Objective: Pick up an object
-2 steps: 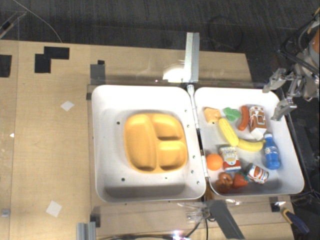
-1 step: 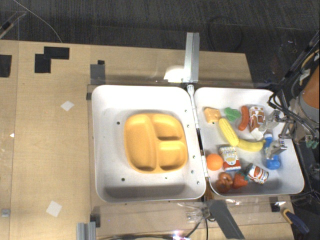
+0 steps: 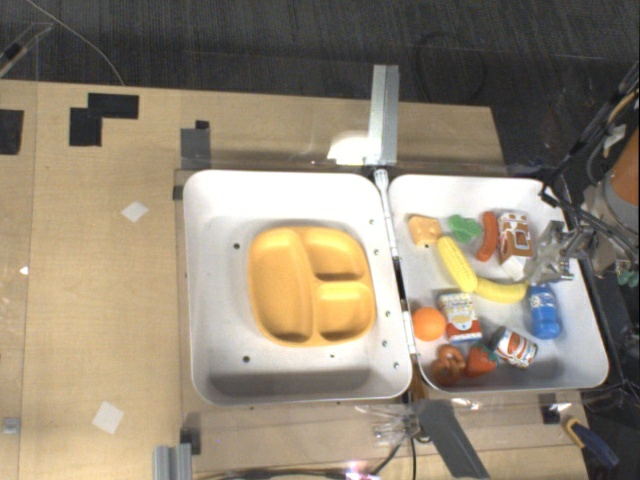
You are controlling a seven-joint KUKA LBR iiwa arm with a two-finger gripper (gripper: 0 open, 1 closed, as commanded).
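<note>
Objects for picking lie in the right bin (image 3: 596, 340), which occupies the centre-right of the frame. Toward the upper part of this bin sit an orange-yellow wedge-shaped item (image 3: 423, 229), a green item (image 3: 463, 227), a reddish sausage (image 3: 487, 236) and a brown-and-white carton (image 3: 515, 235). A corn cob (image 3: 456, 263) lies diagonally below the wedge, and a banana (image 3: 499, 290) lies just beside its lower end, extending toward the right. Below these are an orange (image 3: 429, 324), a small red-and-white package (image 3: 460, 313) just beside it, and a blue bottle (image 3: 544, 312) near the right wall. Along the lower edge of the bin lie a dark red item (image 3: 449, 364), a strawberry-like red item (image 3: 480, 362) and a red-and-white can (image 3: 516, 348) on its side. The left bin (image 3: 215, 268) holds a yellow divided tray (image 3: 309, 283), positioned near its centre, with one long compartment on the left and two smaller ones on the right. The arm (image 3: 618, 183) enters at the right edge of the frame. The gripper (image 3: 556, 258) is located above the right side of the right bin, between the carton and the blue bottle and near the right tip of the banana. Whether its claw is wide or narrow cannot be determined from this view, and no object is visible between the fingers.
</note>
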